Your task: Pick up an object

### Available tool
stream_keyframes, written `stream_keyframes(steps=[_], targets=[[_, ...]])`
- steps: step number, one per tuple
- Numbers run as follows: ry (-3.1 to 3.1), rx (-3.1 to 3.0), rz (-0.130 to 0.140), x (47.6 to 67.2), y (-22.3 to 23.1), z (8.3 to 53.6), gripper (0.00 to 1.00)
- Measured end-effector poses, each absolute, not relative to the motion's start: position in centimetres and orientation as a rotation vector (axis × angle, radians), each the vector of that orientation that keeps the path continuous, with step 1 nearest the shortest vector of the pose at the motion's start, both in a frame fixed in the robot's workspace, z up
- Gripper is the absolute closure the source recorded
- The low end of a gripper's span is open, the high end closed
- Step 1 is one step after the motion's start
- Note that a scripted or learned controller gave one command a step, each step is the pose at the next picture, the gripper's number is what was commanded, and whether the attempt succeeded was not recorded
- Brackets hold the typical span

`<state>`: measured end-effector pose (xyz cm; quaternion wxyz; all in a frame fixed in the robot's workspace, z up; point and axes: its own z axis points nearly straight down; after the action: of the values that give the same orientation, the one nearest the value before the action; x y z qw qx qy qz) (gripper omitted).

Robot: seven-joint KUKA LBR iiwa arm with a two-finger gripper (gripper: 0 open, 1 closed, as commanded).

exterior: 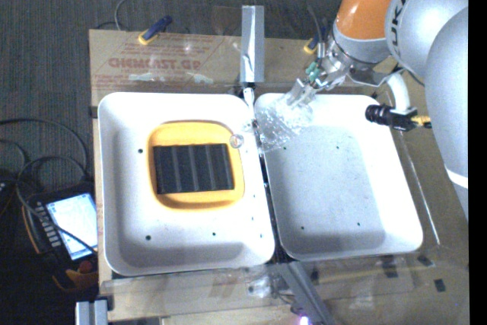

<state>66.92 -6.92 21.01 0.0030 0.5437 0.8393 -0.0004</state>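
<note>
A crinkled clear plastic object [275, 125] hangs over the far left corner of the right bin [342, 194], partly above the rim between the two bins. My gripper [302, 95] is at its upper right end, tilted down to the left and shut on the plastic's top edge. A yellow tray-like object with a black ridged middle [195, 165] lies flat in the left bin [125, 209], well to the left of the gripper.
A grey upright post [252, 42] stands behind the gap between the bins. A brown board with a blue-and-yellow clamp [154, 28] lies behind the left bin. A tablet [70, 223] and cables sit on the floor at the left.
</note>
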Motion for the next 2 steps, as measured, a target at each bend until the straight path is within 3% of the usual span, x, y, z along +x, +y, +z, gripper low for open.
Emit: stream_keyframes(steps=[1,2], targets=[[2.613,1.736,0.005,57.6,-1.4,18.7,1.0],[2.191,2.249,-0.005,60.4,-3.3,27.7,1.0]])
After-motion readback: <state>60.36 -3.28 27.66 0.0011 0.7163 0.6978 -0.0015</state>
